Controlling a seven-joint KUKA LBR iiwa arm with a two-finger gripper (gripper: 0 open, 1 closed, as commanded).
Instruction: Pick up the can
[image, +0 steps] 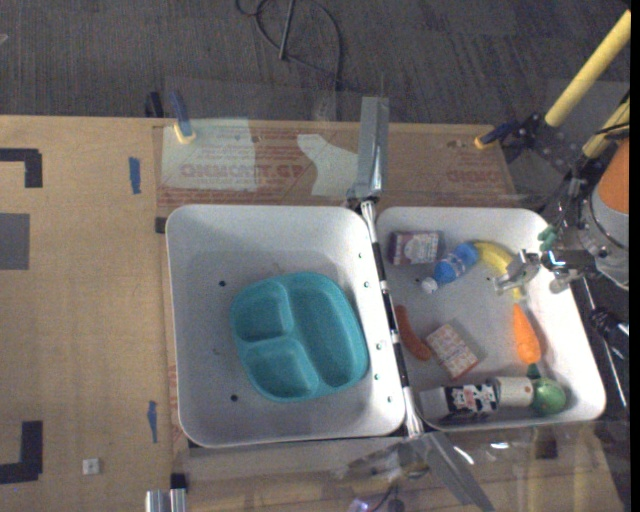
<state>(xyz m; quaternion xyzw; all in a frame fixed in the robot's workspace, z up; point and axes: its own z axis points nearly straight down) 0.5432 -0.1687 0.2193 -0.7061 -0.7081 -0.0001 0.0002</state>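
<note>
The can, dark maroon with a pale label, lies on its side in the back left corner of the right bin. My gripper hovers over the bin's right side, well to the right of the can. A blue bottle and a yellow banana lie between them. Its two silver fingers stand apart, so the gripper is open, with nothing between them.
An orange carrot lies below the gripper. A red sausage, a small box, a cow-print bottle and a green fruit fill the bin's front. The left bin holds a teal divided plate.
</note>
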